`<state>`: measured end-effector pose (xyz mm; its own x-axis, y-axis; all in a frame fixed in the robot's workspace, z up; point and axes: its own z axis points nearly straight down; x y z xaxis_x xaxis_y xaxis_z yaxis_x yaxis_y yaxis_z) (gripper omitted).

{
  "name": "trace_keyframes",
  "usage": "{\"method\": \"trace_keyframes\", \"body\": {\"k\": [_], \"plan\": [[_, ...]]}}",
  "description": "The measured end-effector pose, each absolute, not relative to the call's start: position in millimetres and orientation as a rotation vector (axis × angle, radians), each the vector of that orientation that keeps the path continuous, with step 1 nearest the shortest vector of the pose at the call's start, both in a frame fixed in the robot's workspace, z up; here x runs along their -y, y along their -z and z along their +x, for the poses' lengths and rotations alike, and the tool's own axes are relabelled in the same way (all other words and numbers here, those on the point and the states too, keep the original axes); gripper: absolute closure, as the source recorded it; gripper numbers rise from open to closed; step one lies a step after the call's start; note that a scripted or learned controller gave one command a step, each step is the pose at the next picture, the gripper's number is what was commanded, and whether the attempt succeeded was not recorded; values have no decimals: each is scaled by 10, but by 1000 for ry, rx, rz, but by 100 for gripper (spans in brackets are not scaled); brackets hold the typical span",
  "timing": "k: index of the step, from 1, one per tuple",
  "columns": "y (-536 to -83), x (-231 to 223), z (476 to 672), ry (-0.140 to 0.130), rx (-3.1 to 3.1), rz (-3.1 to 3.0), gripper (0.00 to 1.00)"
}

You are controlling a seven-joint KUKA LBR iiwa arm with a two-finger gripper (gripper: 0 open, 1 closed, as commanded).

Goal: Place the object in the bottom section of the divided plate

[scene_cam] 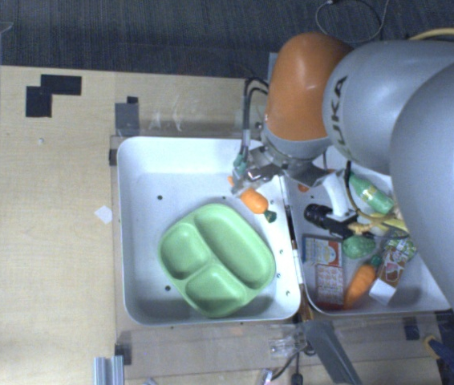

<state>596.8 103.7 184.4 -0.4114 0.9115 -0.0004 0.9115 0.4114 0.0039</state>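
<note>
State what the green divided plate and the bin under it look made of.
The divided plate looks like molded plastic with a matte pale-green finish: soft rounded ridges, uniform color, no sharp glints. The left bin looks like smooth white plastic or painted metal: slight sheen, rounded corners; the view leaves that open.

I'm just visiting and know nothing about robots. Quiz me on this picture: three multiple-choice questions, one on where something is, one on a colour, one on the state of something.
1. Where is the divided plate?
A. In the left bin
B. In the right bin
C. On the bare bench

2. What colour is that plate?
A. Red
B. Green
C. Blue

3. How do the plate's sections look?
A. Piled with items
B. Covered by a lid
C. Nothing in them

Answers:
1. A: the plate lies inside the left bin, while the right bin holds a clutter of small items.
2. B: it is light green all over.
3. C: all three sections show bare green; the small orange object sits beyond the plate's rim, just below the gripper.
</note>
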Motion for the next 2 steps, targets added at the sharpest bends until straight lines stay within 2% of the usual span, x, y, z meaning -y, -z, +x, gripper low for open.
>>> {"method": "trace_keyframes", "body": {"k": [1,2], "plan": [[-1845,-1034,5969,-5,-2636,1704,0],[-1845,-1034,5969,-5,-2636,1704,0]]}}
